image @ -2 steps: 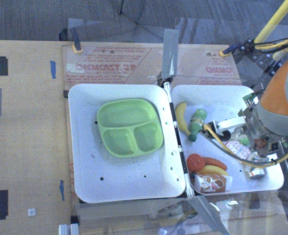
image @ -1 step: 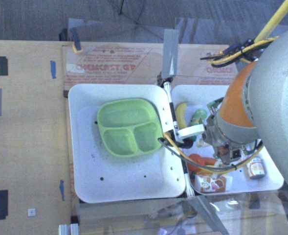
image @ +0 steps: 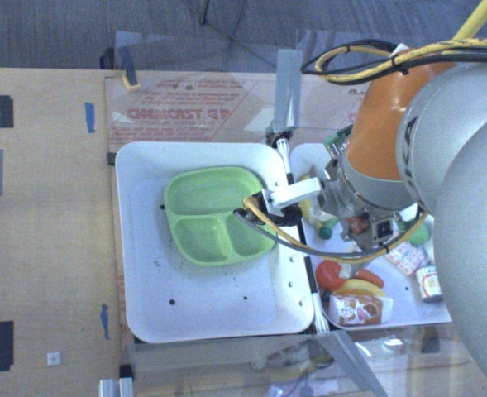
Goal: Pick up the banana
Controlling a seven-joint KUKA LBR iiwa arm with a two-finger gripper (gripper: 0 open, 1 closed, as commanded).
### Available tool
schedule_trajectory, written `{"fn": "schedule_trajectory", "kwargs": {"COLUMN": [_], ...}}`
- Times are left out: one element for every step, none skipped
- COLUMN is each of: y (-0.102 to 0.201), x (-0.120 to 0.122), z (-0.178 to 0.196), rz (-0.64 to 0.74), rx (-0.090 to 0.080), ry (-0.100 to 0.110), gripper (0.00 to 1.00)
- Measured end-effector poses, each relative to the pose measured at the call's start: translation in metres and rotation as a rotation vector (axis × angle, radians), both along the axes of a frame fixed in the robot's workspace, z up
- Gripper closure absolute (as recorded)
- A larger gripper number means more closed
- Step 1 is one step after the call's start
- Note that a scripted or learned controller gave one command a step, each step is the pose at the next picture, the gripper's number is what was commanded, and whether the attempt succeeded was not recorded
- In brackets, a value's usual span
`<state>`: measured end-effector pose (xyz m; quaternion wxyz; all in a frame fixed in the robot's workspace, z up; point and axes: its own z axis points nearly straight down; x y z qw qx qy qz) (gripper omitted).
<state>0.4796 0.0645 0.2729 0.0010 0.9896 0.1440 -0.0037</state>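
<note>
The banana (image: pixel 365 288) lies in the right bin (image: pixel 408 311) near its front, yellow and partly tucked between a red fruit (image: pixel 329 273) and a brown-and-white packet (image: pixel 360 310). My gripper (image: pixel 355 224) hangs over the middle of the right bin, just behind the banana, and is largely hidden under the grey wrist and orange band. A white bracket and looped cable (image: pixel 264 217) stick out from the wrist over the divider.
A green divided plate (image: pixel 214 215) sits in the left bin (image: pixel 185 308). The right bin also holds a small teal piece (image: pixel 325 231), a red-and-white wrapper (image: pixel 405 258) and a small can (image: pixel 430 284). The arm covers much of that bin.
</note>
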Motion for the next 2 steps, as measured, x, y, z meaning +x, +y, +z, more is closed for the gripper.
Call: {"fn": "schedule_trajectory", "kwargs": {"y": [-0.002,0.096], "x": [0.0,0.001], "z": [-0.001,0.06], "rz": [-0.011,-0.003], "rx": [0.0,-0.002], "ry": [-0.001,-0.003], "gripper": [0.0,0.0]}}
